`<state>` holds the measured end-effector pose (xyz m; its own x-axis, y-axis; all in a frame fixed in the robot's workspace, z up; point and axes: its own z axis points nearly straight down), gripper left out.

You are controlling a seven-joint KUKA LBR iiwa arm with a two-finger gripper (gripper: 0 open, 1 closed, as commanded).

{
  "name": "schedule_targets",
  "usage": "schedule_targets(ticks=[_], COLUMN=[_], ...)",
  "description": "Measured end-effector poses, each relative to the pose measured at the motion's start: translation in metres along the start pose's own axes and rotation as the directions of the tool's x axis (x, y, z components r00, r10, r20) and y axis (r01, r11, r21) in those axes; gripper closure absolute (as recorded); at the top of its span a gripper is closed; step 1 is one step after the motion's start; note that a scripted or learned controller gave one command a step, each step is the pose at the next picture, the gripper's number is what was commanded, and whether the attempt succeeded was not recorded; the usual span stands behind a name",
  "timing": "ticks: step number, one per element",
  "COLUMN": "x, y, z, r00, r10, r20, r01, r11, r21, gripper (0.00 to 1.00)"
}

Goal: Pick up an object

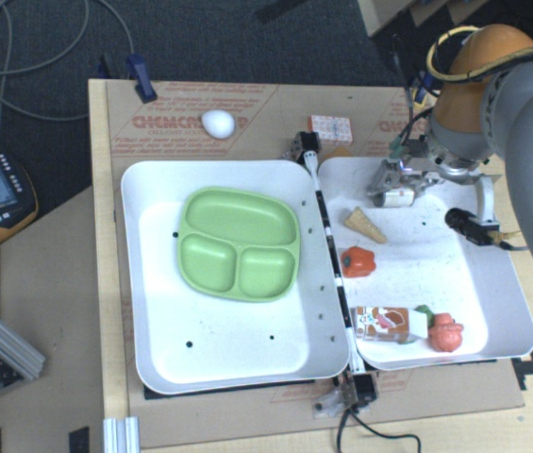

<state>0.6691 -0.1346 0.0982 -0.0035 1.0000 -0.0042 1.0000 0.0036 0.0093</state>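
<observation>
My gripper (394, 189) hangs low over the far part of the right bin (497, 295), reaching in from the right. A tan wedge (363, 223) lies just in front of it, a short way apart. Nearer the bin's left wall sits a red pepper (358, 261). Along the front wall lie a brown and white carton (389, 324) and, beside it, a red fruit with green leaves (445, 333). A small pale shape shows at the gripper's tip; what it is I cannot make out.
The left bin (153, 281) holds a green divided plate (239, 243). Behind the bins on the cardboard lie a white egg (217, 123), a checkered cube (331, 128) and a blue clip (141, 78). The grey arm (521, 111) looms over the right bin's far right side.
</observation>
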Motion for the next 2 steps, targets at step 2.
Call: schedule_targets(ticks=[2], x=[0.109], y=[-0.056], z=[-0.125], r00=[1.000], r10=[0.002], r20=[-0.006], r01=[-0.002], r11=[1.000], r21=[0.011], gripper=[1.00])
